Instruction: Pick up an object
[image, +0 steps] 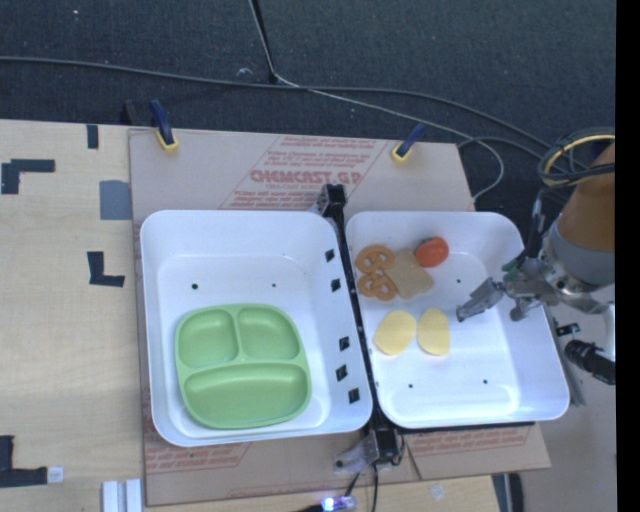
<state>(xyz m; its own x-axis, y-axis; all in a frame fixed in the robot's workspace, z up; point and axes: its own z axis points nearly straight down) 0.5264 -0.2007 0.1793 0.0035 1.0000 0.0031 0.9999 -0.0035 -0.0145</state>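
While the gripper (497, 297) hangs with fingers spread and empty, we see two yellow pieces (415, 332) just to its left.

Two shallow white plastic bins (160, 300) look smooth and faintly glossy; the left holds a matt green plastic divided plate (242, 364). Brown printed cardboard sheet (290, 170) beneath looks matt.
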